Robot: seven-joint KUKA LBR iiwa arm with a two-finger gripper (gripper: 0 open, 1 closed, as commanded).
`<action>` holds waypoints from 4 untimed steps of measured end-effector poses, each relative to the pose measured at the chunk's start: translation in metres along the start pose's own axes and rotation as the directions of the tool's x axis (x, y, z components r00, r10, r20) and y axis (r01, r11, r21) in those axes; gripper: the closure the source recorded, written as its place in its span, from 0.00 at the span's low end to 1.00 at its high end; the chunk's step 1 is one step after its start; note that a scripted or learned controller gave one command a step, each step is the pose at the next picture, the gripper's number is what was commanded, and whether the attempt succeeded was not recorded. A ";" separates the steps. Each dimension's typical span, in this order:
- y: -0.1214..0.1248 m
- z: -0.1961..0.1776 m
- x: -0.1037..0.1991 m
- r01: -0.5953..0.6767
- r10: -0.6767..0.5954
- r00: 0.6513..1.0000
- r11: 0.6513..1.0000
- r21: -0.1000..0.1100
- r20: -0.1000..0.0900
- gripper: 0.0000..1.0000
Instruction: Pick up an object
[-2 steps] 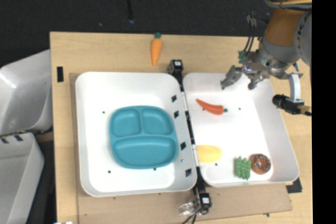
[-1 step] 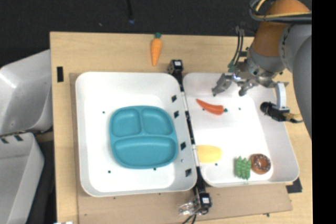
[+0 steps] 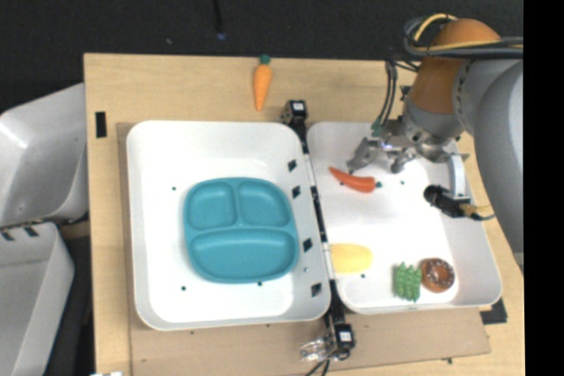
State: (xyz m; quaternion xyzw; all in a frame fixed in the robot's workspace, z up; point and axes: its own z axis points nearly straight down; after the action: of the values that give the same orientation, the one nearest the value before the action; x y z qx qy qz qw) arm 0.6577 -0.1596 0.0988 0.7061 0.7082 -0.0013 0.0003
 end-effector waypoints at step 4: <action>0.012 -0.177 -0.007 0.002 -0.002 1.000 1.000 -0.009 0.000 1.00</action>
State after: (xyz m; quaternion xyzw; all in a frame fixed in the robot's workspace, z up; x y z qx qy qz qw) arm 0.6695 -0.1657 0.2761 0.7054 0.7088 0.0019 0.0034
